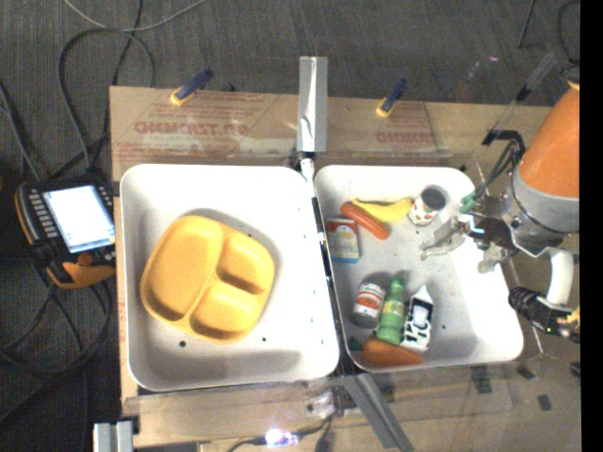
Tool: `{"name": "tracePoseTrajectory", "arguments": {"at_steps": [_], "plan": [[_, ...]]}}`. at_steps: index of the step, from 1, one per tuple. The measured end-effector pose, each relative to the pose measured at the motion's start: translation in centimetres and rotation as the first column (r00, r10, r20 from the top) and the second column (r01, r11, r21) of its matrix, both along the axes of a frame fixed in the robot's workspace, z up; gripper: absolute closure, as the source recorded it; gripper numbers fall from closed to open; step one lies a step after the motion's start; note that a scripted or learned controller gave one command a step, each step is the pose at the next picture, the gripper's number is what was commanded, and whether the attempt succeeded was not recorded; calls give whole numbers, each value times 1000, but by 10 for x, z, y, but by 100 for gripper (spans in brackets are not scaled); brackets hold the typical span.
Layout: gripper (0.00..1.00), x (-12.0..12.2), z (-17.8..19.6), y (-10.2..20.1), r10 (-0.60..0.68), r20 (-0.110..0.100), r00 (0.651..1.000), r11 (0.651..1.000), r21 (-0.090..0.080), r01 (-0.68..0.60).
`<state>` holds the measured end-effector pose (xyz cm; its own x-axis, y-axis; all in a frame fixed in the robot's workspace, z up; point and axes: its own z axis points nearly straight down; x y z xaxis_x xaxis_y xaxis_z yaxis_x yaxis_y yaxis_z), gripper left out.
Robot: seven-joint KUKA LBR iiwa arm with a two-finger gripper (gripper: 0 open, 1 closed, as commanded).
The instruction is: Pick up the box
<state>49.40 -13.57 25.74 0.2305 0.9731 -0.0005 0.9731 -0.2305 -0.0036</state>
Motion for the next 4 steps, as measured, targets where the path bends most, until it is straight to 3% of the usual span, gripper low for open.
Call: {"name": "tracePoseTrajectory", "arguments": {"at_steps": [1, 2, 3, 4], "plan": [[0, -11, -58, 78, 167, -2, 986, 986, 1, -167], [0, -7, -56, 87, -116, -2, 993, 993, -1, 116], [0, -4, -75, 145, -143, -4, 990, 990, -2, 143], [0, 80, -11, 88, -153, 1, 988, 988, -5, 153]]}}
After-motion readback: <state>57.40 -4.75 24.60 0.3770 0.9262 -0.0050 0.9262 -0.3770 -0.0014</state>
